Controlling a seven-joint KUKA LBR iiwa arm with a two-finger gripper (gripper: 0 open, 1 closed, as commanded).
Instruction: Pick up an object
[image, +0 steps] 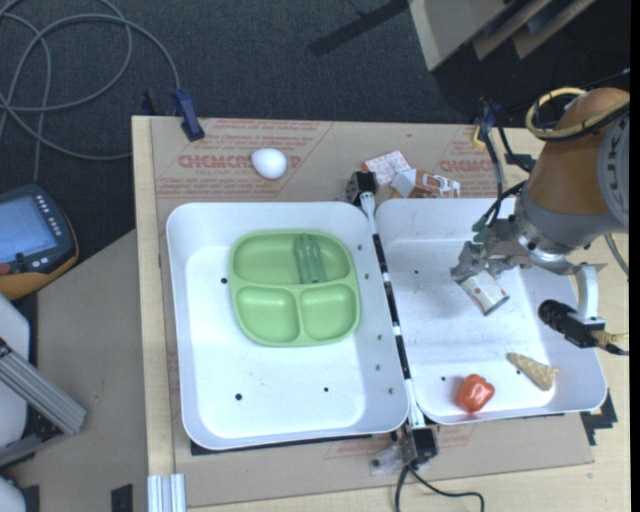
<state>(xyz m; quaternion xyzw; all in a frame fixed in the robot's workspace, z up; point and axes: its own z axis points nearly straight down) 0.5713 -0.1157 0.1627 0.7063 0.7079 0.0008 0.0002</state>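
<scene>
The gripper (478, 272) hangs in the right bin (430, 330) over a small white block (486, 292); whether it grips the block is unclear. A red pepper (475, 393) and tan wedge (533, 370) lie nearby.

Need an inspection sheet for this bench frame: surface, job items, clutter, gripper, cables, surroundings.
Surface: cardboard-topped bench bearing two shallow white bins, left and right.
Job's things: red round object, tan wedge-shaped piece and small white-and-brown box in right bin; green divided plastic tray in left bin.
Clutter: white egg-shaped object and crumpled wrappers on the cardboard.
Gripper: gripper low over the box; finger state unclear.
Cables: grey loops on the floor.
Surroundings: blue-screened handheld pendant at left.
</scene>
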